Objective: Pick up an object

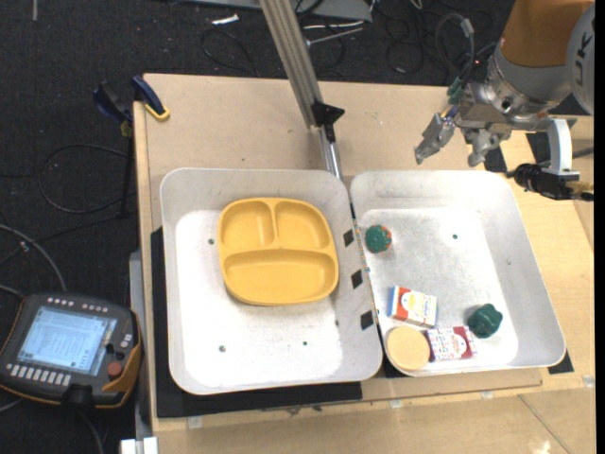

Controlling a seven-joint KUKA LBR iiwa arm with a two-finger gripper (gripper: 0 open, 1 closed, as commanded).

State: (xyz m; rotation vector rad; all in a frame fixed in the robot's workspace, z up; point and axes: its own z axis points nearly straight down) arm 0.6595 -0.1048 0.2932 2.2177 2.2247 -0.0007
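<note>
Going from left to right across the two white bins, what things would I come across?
Yellow divided tray → small green and red object → white and orange carton → dark green object.

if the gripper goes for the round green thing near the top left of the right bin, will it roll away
Probably somewhat. The green object looks rounded and knobbly, so a glancing push could roll it across the flat floor of the right bin. It looks small and likely light, so easy to lift if the gripper closes squarely. It sits alone, with nothing nearby to stop it.
</note>
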